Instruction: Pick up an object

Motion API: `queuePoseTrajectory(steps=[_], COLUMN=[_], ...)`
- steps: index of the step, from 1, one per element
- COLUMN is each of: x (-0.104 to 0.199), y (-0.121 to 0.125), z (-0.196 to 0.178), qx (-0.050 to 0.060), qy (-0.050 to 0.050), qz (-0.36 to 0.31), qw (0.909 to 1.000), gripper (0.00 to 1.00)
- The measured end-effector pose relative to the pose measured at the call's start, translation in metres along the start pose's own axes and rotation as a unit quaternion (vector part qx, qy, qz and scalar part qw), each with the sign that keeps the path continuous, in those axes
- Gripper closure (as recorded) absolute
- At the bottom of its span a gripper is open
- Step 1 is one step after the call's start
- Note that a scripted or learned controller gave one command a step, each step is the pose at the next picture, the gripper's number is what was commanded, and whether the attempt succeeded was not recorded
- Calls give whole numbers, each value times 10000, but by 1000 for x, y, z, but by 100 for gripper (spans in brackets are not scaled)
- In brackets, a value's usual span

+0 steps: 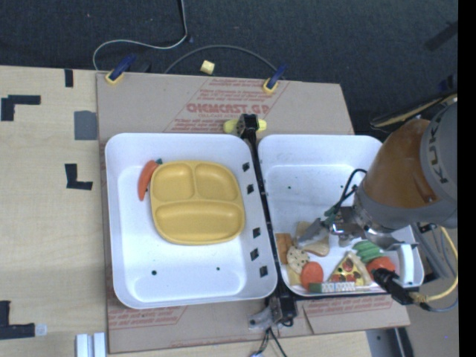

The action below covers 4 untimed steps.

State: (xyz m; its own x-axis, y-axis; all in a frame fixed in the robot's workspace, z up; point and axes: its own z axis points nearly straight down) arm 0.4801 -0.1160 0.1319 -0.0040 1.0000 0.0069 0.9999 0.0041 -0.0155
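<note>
The right bin (312,171) holds a heap of toy food at its near end: a pizza slice (349,270), a red tomato (312,273), a pale holed cracker (297,259), a tan bread piece (317,246) and a green item (367,250) beside another red piece (384,265). My gripper (321,231) is low over this heap, right above the tan bread piece, with the grey and orange arm (405,181) behind it. The wrist hides part of the heap.
The left bin (119,229) holds a yellow divided plate (197,201) and an orange carrot (146,178) at its left. A black divider (256,199) runs between the bins. The right bin's far half is bare white floor.
</note>
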Motion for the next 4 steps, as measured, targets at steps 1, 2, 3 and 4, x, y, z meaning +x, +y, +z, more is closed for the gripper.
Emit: queuePoseTrajectory(steps=[1,2,3,4], x=[8,15,15,-63], y=[31,34,34,65], z=[44,30,31,-2], qx=[-83,-129,-119,-97], qy=[-70,-6,-5,-62], qz=[35,15,18,39], qw=[9999,9999,9999,9999], gripper=[0,100,0,0])
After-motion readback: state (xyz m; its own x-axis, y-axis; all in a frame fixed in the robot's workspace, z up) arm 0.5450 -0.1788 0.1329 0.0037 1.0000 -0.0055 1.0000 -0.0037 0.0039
